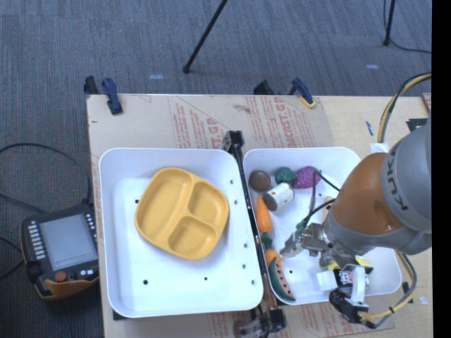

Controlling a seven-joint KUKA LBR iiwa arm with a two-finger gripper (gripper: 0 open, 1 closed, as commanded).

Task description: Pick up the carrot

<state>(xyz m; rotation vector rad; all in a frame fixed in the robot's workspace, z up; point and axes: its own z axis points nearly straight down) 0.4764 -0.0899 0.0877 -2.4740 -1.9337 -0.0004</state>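
Nearest the camera, a watermelon slice (280, 279) leans on the right bin's (352, 153) left wall. Just above it the gripper (296, 243) hangs low with its fingers spread, nothing between them. The carrot (263, 215) lies beyond, against that same wall. A descent here risks clipping the wall or nudging the small white cylinder (279, 195) beside the carrot, since everything crowds together.

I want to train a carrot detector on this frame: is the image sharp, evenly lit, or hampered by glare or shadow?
Camera view: light is soft and even, no hard glare on the white bins; the carrot is small and slightly soft but its orange reads clearly; the arm casts only a faint shadow beside the gripper.
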